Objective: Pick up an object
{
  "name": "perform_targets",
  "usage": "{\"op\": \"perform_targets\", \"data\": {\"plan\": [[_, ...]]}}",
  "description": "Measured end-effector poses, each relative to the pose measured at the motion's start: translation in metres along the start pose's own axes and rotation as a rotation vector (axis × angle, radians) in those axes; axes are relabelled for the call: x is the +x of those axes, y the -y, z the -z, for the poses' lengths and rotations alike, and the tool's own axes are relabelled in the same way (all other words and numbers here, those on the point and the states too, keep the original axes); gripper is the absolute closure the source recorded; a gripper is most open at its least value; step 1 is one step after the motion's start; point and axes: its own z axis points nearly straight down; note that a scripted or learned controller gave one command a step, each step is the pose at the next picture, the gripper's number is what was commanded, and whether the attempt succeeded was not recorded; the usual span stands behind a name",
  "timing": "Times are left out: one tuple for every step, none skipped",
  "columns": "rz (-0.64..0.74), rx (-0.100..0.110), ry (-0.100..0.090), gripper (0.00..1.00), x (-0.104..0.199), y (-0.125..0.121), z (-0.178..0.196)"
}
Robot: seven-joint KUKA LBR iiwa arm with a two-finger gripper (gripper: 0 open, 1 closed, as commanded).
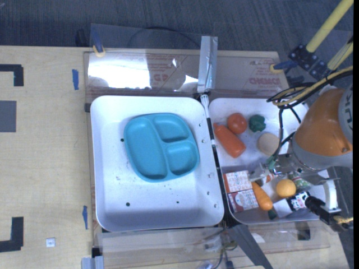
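Camera view, near edge: carrot (262, 195) and small red-and-white cartons (240, 190) in the right bin (247, 216), lower right of frame.
Gripper (276, 170): over the right bin, just above an orange ball (286, 188); jaw state cannot be told.
Middle: blue divided tray (161, 145) in the left bin (112, 200).
Far: tomato (236, 123), green piece (257, 123), beige egg (267, 143).

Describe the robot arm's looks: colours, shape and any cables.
The arm is a rounded body with a broad orange band and a grey part beside it. Black cables loop along it. Below the band sits darker, cluttered wrist hardware with small green touches.
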Motion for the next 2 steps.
{"op": "perform_targets", "data": {"plan": [[0.234,0.017,-0.012,1.00,0.014,0.009,0.004],[-0.265,0.021,-0.008,1.00,0.050,-0.027,0.082]]}}
